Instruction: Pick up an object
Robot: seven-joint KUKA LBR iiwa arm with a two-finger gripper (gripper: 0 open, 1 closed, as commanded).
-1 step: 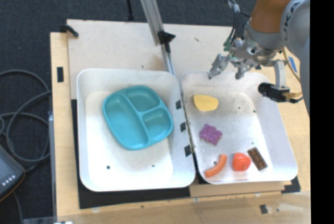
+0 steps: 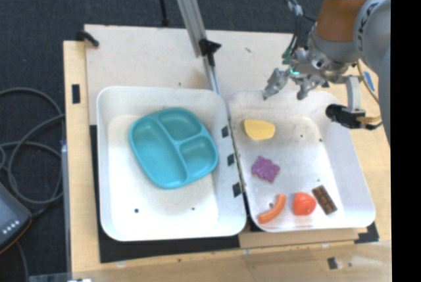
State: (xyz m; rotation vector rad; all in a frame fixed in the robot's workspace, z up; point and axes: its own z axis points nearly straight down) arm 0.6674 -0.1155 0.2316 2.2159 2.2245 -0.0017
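My gripper point(image 2: 288, 90) hangs above the back rim of the right bin point(image 2: 348, 162), open, with nothing between its two fingers. Just in front of it and a little to the left, a yellow lump point(image 2: 259, 129) lies in the bin's back part. A purple piece point(image 2: 266, 169) rests near the middle. Along the front edge lie an orange carrot-like piece point(image 2: 273, 208), a red-orange ball point(image 2: 303, 204) and a small brown bar point(image 2: 323, 200).
The left bin point(image 2: 118, 208) holds a teal divided plate point(image 2: 173, 146). A slanted metal post point(image 2: 191, 11) rises behind the bins, close to the gap between them. Cables lie on the floor at the left.
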